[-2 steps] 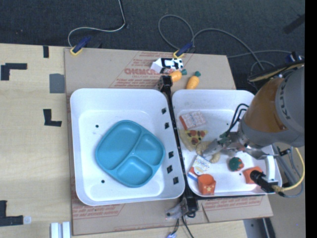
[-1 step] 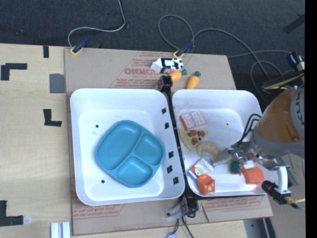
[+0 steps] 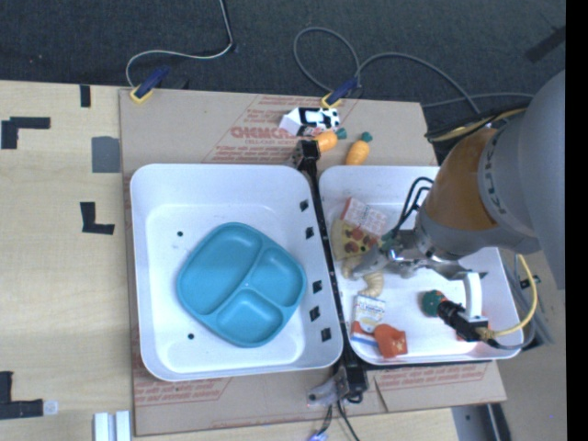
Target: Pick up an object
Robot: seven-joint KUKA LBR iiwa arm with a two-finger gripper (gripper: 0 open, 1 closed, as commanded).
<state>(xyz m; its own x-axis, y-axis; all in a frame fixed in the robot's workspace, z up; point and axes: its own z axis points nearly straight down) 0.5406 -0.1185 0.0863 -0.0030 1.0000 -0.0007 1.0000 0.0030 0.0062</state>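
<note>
**A:** Which step is in hand here?

**B:** The reach, by my judgement. The gripper (image 3: 393,250) hangs low over the middle of the right bin (image 3: 418,173), and I see nothing lifted in it. Whether it is open or closed I cannot tell, because the wrist covers it from above.

**A:** So what could it take?

**B:** The likeliest is a huddle of small toys (image 3: 356,243) just beside it, towards the bin's left edge. A printed packet (image 3: 365,216) lies beyond them, nearer the far edge. A white packet (image 3: 369,311) and an orange-red piece (image 3: 391,340) sit by the near edge, left of the middle. A green piece (image 3: 430,299) lies under the arm, towards the near right corner.

**A:** And the other bin?

**B:** The left bin (image 3: 147,191) holds a blue divided plate (image 3: 241,284) in its middle, well apart from the gripper. I doubt it is the target.

**A:** What does the next move call for?

**B:** Probably a short shift left over the toys, then a straight drop and a firm close on one of them. They lie tangled together, so it may pinch two or slip off both. Lifting clear will show whether anything came up.
</note>
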